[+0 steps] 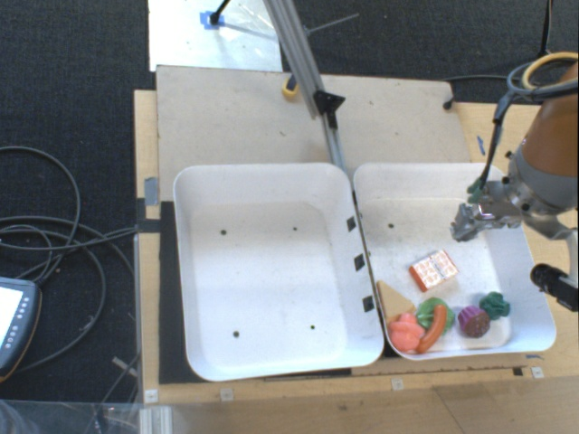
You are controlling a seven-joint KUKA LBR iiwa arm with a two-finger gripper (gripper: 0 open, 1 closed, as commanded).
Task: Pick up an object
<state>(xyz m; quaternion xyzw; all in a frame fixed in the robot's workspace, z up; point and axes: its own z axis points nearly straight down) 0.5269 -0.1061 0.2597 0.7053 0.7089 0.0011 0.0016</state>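
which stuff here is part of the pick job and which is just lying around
Job:
gripper
right bin
orange block
pink toy
orange carrot-like toy
purple toy
dark green toy

Lying about:
left bin
cables
handheld screen
metal pole

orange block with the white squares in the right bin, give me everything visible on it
The small orange block with a grid of white squares is boxy and looks like a plastic toy. It lies flat, turned at a slant, on the floor of the right white bin, near the middle. Nothing touches it: the cluster of toy food lies apart nearer the front wall, and the gripper hangs above and behind it.
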